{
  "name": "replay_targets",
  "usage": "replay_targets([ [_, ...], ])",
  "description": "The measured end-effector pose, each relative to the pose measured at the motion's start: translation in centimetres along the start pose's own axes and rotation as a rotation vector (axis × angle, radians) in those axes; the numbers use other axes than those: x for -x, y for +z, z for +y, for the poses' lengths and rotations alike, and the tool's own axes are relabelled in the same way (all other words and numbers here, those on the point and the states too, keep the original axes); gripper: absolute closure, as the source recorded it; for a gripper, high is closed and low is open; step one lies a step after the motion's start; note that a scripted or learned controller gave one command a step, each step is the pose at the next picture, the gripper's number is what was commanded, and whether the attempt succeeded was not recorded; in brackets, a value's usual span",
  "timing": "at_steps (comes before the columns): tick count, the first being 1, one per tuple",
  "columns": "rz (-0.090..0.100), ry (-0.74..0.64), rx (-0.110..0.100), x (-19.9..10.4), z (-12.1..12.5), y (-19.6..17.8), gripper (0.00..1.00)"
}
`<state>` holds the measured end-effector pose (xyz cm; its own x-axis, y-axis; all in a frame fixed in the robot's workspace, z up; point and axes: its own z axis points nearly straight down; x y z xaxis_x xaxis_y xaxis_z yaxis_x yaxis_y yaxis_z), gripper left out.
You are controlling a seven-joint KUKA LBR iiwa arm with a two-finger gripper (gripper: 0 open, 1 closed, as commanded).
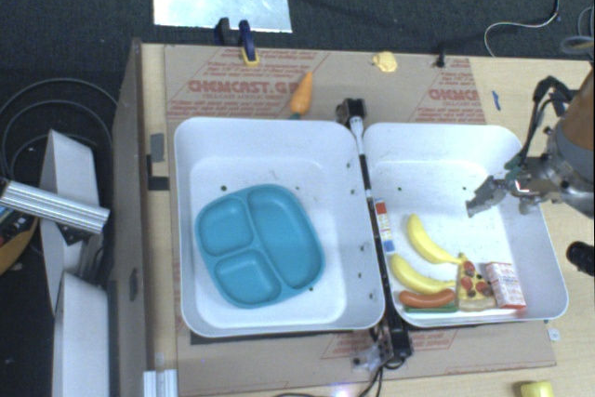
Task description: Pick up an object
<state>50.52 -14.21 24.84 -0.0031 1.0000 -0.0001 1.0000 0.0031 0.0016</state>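
Nearest the camera, at the bench's front edge, a small yellow-green item (536, 389) lies outside the bins; not part of the pick. Right bin (437, 149) holds the candidates, all clustered in its front half: upper banana (428, 242), lower banana (416, 275), a red sausage (428, 299) just in front of the lower banana and close against it, a small box w/ red print (505, 284) near the front-right corner, and a multicolour item (472, 282) between banana tips and box, too small to identify. Left bin (265, 139) holds a blue divided tray (258, 243). Gripper (490, 193) sits over the right bin's back-right area, well apart from the cluster, w/ nothing visible in it; whether the claw is spread or closed cannot be told at this res. Step in hand, by judgement: approach, pre-grasp. Recommended target: upper banana, since it has the most free floor around it. Procedure: centre the claw over the banana's mid-section, align the closing axis across its narrow width, descend straight, close only near bin floor. Avoid the sausage/lower-banana pair; neighbours touching there will likely block a finger. Keep clear of the bin's right wall on descent.
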Motion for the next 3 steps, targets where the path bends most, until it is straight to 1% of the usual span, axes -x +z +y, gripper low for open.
replay_targets([
  [1, 0.002, -0.005, -0.002, -4.2, 2.4, 4.8, 0.0],
  [2, 0.0, 0.002, 0.0, -4.9, 4.0, 16.9, 0.0],
  [3, 0.0, 0.002, 0.001, -4.8, 4.0, 15.4, 1.0],
])
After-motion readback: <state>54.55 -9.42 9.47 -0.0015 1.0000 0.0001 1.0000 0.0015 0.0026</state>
